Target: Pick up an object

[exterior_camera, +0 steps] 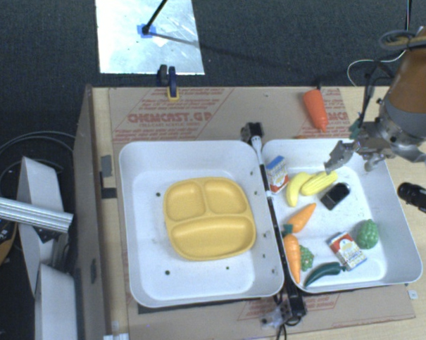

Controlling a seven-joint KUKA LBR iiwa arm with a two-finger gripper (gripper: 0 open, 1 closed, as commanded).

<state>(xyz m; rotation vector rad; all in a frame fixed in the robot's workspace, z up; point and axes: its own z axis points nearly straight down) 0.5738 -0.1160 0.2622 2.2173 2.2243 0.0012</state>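
Pick not yet made. I see my gripper hanging over the right bin near its far edge, just above the yellow corn and black block; nothing is visibly held, and I cannot tell its state. Candidates lie untouched: banana, carrots, broccoli. The left bin carries a yellow tray. Descent, grasp and lift all remain.

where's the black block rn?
In the camera view, the black block lies in the right bin, just right of the yellow bananas and above the green broccoli, below the gripper.
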